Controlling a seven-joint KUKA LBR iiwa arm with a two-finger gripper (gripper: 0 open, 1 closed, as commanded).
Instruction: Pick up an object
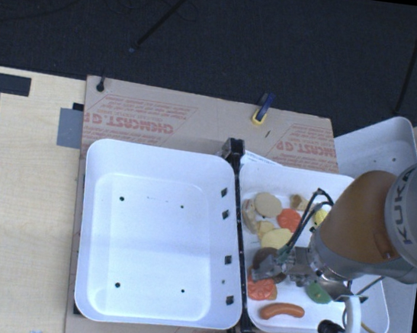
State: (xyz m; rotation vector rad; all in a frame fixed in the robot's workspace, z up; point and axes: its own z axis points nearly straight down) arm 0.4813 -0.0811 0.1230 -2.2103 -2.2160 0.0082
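The right bin (372, 319) holds several toy foods. At the back lie a beige round piece (268, 204), an orange-red piece (289, 219) and a yellow piece (275, 238). Toward the front are a red-orange piece (262, 289), a sausage (282, 311) and a green piece (319, 294). My gripper (278, 265) hangs low over the middle of this bin, right by a dark brownish piece (263, 259). The arm's orange band (358, 221) and wrist cover the bin's right half.
The left bin (96, 223) sits beside the right one, its wall meeting a black clip strip (232, 227). Both rest on a cardboard sheet (168, 122). A blue-and-yellow clamp (262, 109) grips the sheet's back edge. A cable (306, 214) runs over the food.
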